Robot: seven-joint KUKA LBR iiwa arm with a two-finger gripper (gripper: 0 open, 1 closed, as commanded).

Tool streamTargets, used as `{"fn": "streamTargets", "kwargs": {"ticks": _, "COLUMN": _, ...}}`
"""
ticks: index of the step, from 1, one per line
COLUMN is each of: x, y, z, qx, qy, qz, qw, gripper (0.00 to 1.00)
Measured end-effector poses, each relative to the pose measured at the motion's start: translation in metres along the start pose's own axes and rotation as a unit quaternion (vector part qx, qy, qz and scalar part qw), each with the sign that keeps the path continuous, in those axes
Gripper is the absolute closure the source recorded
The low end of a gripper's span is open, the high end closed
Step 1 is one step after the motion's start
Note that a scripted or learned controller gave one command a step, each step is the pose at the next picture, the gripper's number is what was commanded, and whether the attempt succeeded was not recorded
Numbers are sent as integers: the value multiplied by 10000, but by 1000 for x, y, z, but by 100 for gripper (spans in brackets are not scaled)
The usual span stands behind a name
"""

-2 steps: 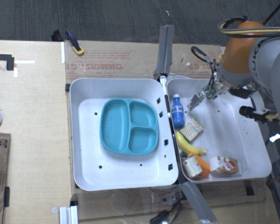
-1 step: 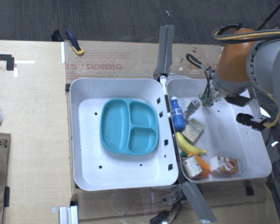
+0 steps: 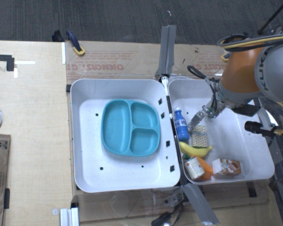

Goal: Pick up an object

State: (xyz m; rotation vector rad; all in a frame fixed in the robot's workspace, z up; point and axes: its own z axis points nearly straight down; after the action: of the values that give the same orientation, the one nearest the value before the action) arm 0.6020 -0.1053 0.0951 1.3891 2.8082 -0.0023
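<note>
The arm (image 3: 254,74) runs off the right edge; tool (image 3: 196,120) fingers too small to read.

Glossy teal plastic tray (image 3: 130,127); smooth white bins (image 3: 85,126); wood bench (image 3: 28,126).

The grey arm (image 3: 273,74) enters from the bench's right edge, its orange band (image 3: 240,72) bulking large near the far right corner. From there the wrist angles down and leftward, ending in the claw (image 3: 198,121), which hangs low toward the bench's near right side. Cables loop over the arm's top.
</note>
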Motion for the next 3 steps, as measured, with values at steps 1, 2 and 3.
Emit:
{"fn": "streamTargets", "kwargs": {"ticks": 1, "x": 13, "y": -16, "z": -1, "qx": -6, "qy": -15, "qz": -188, "qw": 9998, "gripper": 0}}
{"fn": "streamTargets", "kwargs": {"ticks": 2, "x": 13, "y": -15, "z": -10, "qx": -13, "qy": -7, "qz": -168, "qw": 9999, "gripper": 100}}
{"fn": "streamTargets", "kwargs": {"ticks": 3, "x": 14, "y": -15, "z": -9, "qx": -12, "qy": -5, "qz": -171, "qw": 9999, "gripper": 0}}
